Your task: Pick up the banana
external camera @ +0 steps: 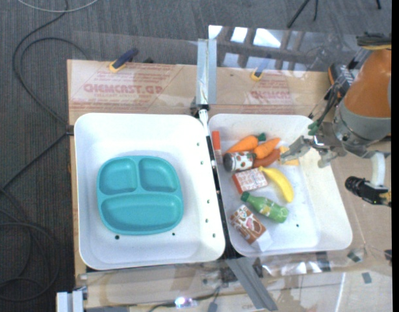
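Observation:
The yellow banana [279,182] lies in the right bin [329,233], near its middle, curving from upper left to lower right. My gripper [309,154] hovers above the bin's upper right part, up and to the right of the banana and apart from it. Its fingers are spread open with nothing between them; the left fingertip [294,150] points toward the carrots.
Around the banana lie two carrots [243,143], a small can [239,161], a red box [250,179], a green bottle [266,207] and a brown packet [247,223]. The left bin [89,142] holds a teal divided plate [140,194].

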Controlling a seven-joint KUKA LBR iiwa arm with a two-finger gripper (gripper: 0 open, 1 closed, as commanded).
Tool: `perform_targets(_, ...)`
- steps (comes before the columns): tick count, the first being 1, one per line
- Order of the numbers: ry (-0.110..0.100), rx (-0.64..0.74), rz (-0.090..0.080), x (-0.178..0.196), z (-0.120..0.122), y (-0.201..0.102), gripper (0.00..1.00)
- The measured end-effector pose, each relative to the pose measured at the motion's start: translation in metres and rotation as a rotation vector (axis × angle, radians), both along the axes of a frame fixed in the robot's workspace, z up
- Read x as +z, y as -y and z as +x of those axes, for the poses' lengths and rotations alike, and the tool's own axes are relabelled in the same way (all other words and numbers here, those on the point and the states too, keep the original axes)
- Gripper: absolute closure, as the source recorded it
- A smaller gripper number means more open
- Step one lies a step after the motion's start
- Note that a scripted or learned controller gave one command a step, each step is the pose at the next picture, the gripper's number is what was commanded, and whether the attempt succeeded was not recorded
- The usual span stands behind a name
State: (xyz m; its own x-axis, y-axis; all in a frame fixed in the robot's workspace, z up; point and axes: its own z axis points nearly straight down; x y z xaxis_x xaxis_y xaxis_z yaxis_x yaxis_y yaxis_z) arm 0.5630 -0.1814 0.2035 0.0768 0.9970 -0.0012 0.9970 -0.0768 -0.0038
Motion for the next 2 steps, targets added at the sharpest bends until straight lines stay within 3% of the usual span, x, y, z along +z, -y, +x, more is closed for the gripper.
perform_targets(1,0.018,0.161,-0.003,-0.102,0.003,-0.019,0.0)
perform_targets(2,0.001,-0.037,-0.002,-0.014,0.034,-0.016,0.0)
